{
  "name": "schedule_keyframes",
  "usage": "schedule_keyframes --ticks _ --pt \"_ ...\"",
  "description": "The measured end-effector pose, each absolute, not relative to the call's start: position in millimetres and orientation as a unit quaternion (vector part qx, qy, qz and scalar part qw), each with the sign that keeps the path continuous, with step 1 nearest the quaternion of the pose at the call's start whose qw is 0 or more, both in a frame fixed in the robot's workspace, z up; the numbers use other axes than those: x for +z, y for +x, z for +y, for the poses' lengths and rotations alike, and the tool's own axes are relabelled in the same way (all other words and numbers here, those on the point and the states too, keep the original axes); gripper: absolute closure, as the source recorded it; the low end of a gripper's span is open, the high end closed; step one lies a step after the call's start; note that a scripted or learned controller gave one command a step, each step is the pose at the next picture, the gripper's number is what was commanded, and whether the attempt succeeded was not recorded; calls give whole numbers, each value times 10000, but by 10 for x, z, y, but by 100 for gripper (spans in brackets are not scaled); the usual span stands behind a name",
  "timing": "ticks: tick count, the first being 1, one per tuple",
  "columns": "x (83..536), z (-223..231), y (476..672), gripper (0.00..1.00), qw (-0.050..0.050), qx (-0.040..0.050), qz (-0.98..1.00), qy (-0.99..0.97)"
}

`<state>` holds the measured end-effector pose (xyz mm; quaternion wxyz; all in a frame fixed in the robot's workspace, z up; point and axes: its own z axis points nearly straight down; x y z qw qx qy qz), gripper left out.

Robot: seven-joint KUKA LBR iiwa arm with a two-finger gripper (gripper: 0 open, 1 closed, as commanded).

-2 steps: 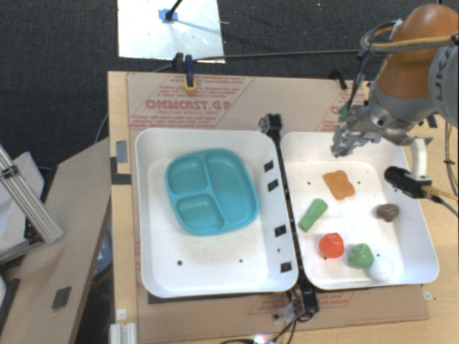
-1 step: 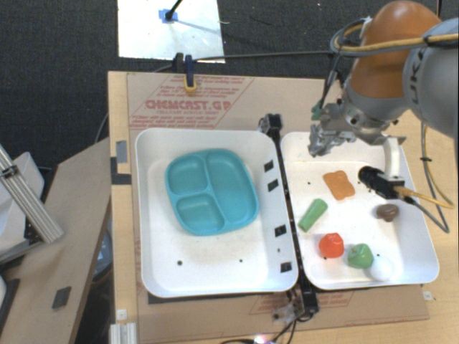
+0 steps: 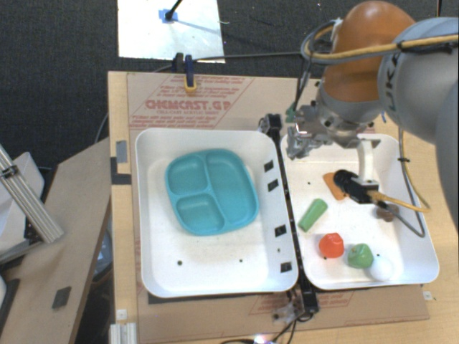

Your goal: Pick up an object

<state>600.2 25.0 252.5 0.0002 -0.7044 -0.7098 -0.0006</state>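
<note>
Pincer: you find the pincer [image 3: 300, 143] over the far left corner of the right bin [image 3: 403, 253], close to the wall it shares with the left bin [image 3: 215, 264]. You cannot tell whether it is wide, narrow or holding anything.
Green block: your nearest loose object, the green block [image 3: 313, 214] lies tilted on the bin floor, nearer the camera than the pincer and well apart from it.
Orange piece: a flat orange piece [image 3: 332, 184] lies just to the pincer's near right.
Red ball: past the green block from the pincer you see a red ball [image 3: 330, 245].
Green ball and white ball: a green ball [image 3: 358, 254] and a white ball [image 3: 381, 268] touch each other, farthest from the pincer.
Teal plate: left of the pincer, a divided teal plate [image 3: 211, 190] sits in the left bin.
Surface: both bins rest on your surface [image 3: 79, 213].
</note>
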Motion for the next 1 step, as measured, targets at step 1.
schedule_keyframes --ticks 1 --pt "2366 719 5991 100 4 -2 -7098 -7044"
